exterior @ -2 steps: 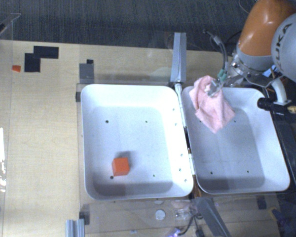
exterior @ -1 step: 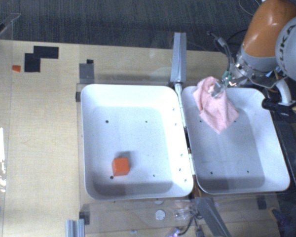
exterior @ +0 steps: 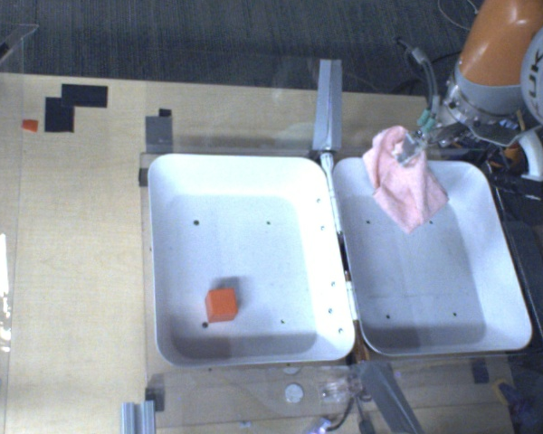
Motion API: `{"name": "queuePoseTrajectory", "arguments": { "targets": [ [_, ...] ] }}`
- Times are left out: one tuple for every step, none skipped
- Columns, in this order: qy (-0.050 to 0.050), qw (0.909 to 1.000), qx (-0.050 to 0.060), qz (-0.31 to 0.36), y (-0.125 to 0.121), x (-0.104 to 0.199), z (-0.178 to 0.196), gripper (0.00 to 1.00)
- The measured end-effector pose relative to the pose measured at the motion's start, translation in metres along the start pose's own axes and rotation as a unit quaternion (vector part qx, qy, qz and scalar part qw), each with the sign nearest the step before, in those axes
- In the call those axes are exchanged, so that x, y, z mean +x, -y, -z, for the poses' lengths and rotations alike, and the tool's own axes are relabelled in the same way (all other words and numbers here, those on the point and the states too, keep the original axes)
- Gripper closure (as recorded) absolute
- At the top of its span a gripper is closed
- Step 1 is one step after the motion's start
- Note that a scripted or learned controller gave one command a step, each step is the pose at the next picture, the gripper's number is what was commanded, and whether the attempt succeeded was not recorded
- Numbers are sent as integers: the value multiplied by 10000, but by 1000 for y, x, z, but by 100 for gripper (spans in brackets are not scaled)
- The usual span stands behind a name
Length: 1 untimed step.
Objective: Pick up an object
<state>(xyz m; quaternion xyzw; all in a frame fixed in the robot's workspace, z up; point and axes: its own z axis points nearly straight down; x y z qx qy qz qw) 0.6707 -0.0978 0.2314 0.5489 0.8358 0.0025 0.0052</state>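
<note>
The pincer [exterior: 414,145] looks like dull grey metal, and between its fingers hangs a pink cloth [exterior: 403,191], soft, matt and creased. Above the pincer, the arm's orange band [exterior: 500,27] has a smooth, faintly glossy shell. Beneath the cloth, the right bin [exterior: 434,269] looks like smooth white plastic with a soft sheen; the left bin [exterior: 244,251], well to the pincer's left, has the same finish. In it lies an orange block [exterior: 222,305], matt and plain-faced. The worktop [exterior: 72,260] reads as pale wood, smooth and lightly reflective. Just left of the pincer stands a brushed-metal post [exterior: 327,107] between the bins.
</note>
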Motion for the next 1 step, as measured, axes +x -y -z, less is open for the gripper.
{"name": "queuePoseTrajectory", "arguments": {
  "targets": [
    [-17,9991,19,421,-8,22,-34,100]
  ]
}}
